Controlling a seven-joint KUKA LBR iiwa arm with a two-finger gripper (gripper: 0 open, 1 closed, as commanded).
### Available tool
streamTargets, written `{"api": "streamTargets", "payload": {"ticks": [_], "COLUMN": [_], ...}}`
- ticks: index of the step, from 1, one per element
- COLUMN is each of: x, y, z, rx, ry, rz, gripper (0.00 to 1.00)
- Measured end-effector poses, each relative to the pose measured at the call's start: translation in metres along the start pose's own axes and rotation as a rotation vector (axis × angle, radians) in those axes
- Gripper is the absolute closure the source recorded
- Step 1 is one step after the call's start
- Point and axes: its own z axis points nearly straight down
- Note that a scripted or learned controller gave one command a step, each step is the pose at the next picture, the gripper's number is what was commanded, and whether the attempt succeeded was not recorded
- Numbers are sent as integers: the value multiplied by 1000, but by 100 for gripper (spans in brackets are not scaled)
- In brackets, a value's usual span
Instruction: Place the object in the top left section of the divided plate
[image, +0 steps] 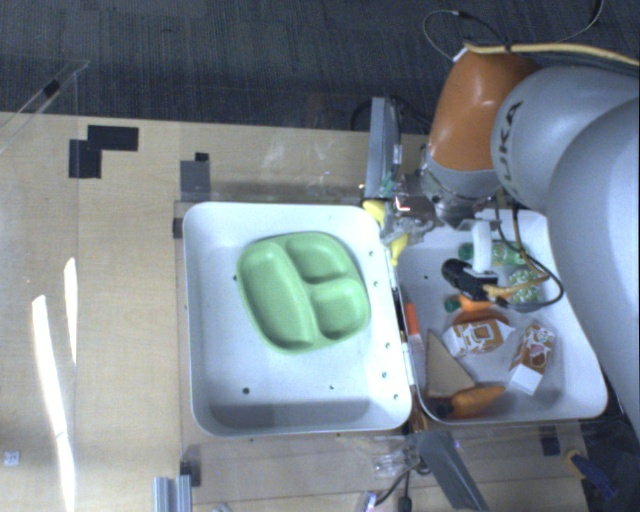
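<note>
Camera view: claw (400, 222) at the bins' divider near a yellow object (376, 210); grip state unclear. Confirm grasp, then carry left to green divided plate (304, 290), top-left section.

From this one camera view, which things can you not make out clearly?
- The end effector: the arm's wrist covers it from above, so its state is unknown.
- A yellow object beside it: partly hidden, too small to identify.
- The right bin: the arm hides its upper right part.
- Packets in the right bin: labels too blurred to read.
- The green divided plate: fully visible.
</note>
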Motion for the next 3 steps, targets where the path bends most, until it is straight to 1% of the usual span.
{"api": "streamTargets", "payload": {"ticks": [1,2,3], "x": [49,30,30], "y": [16,-29,-29], "z": [-1,-1,-1], "rx": [-2,-1,-1], "ry": [1,0,0], "rz": [-13,-72,-71], "gripper": [100,100,0]}}
